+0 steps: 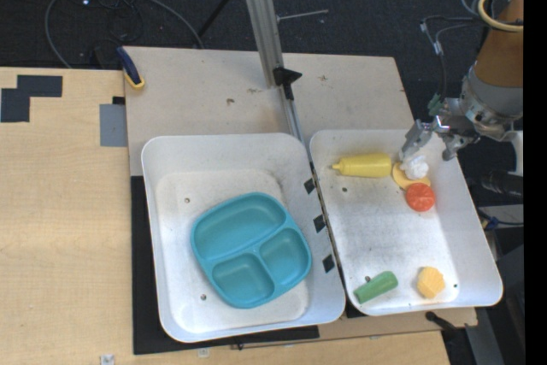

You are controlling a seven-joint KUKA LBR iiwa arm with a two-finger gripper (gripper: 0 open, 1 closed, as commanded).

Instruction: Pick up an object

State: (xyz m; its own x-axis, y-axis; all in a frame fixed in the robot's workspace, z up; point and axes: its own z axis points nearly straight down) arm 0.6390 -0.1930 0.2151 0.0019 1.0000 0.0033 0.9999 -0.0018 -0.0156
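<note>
My gripper [433, 144] hangs over the far right corner of the right bin [385, 226], fingers spread open with nothing between them. Just below its left finger [417, 138] lies a small white and yellow object [412, 171]. A yellow squeeze bottle [363, 166] lies on its side to the left of that. A red-orange round object [420, 197] rests just in front of the white one. Near the bin's front edge lie a green cylinder [376, 286] and a small yellow-orange lump [431, 281].
The left bin [171, 175] holds a teal divided plate [249, 249]. An aluminium post [263, 21] rises behind the gap between the bins. The grey arm with its orange band [500, 55] comes in from the right. Cables lie on the dark floor behind.
</note>
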